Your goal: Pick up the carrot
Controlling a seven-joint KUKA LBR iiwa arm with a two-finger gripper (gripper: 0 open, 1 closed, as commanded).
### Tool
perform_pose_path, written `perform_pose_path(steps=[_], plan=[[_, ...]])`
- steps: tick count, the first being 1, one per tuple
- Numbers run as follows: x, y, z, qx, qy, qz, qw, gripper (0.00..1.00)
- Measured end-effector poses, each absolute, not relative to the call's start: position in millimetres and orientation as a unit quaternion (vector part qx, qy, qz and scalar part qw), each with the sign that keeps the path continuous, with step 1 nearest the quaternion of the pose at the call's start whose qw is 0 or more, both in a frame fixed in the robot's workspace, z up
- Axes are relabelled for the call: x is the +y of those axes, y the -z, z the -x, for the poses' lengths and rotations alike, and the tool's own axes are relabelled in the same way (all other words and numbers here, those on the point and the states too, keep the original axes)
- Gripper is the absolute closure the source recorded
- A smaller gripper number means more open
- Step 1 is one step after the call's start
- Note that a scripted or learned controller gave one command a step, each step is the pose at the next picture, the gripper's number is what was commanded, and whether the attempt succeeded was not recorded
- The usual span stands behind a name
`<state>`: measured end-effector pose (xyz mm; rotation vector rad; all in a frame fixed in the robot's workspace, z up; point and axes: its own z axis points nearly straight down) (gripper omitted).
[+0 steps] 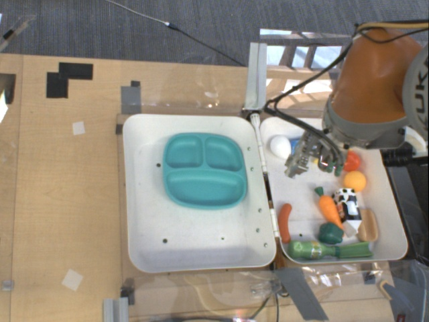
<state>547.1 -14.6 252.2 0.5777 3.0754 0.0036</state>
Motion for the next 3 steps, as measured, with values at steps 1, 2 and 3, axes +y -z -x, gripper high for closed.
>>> perform_pose_path(steps=[1,2,3], plan=[[-13.8,-251.5,-546.7,0.983,-0.0011,-0.184,0.005,0.0],[-100.1,-105.0,-499.4,0.993,-0.0002,-0.119,0.007,0.0],[-83.9,-91.2,-494.5,0.987,0.0001,-0.161,0.013,0.0]])
